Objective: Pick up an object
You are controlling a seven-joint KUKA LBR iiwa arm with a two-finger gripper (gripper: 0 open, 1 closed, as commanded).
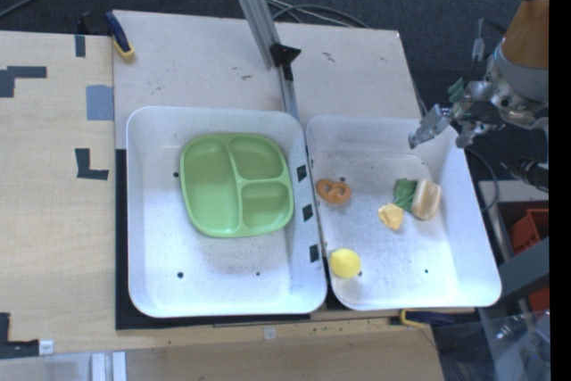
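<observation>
The hand [443,128] is hovering over the right bin's [464,219] far-right rim, fingers spread, pinching nothing. The small toy foods are lying mid-bin: pretzel [333,191], yellow wedge [391,216], bread roll [426,199], lemon [345,263]. All are looking light and rigid; the round lemon is likely rolling off, so the flatter-sided wedge is suiting a pinch.

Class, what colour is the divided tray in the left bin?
Light green tray, seen in the camera view.

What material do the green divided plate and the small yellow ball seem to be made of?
The green divided plate looks like moulded plastic with a smooth, matte finish: uniform colour and soft rounded ridges between its three compartments. The small yellow ball in the right bin seems to be plastic or rubber, perhaps a toy lemon; its even colour suggests this, but it is too small to be sure.
</observation>
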